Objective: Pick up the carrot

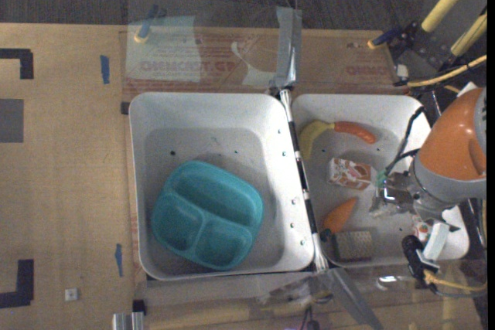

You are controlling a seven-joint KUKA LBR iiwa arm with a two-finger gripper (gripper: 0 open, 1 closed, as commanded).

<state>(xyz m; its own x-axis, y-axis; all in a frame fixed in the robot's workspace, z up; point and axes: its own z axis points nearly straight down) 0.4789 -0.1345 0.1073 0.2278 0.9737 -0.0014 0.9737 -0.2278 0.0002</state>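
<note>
- carrot (341,214): orange, tapered, lying at a slant on the floor of the right bin (402,106), near that bin's left wall; not held, nothing touching it.
- gripper (384,199): seen low over the right bin, just right of the carrot and apart from it; whether it is apart or together cannot be told, the metal parts being small and blurred.
- arm (452,151): grey with orange band, reaching in right of the carrot, above the bin's right side.
- carton (349,173): small, red and white, just above the carrot, between it and the sausage.
- sausage (354,131): orange-red, well above the carrot, by a yellow banana (311,137).
- sponge (353,245): grey, just below the carrot, near touching its thick end.
- plate (206,214): teal, divided, in the left bin (203,108), well left of the carrot.
- step judged in hand: approach; the pick not yet made.
- next move judged to call for: a short shift left over the carrot, fingers set across its slant, a descent clear of carton and sponge.
</note>
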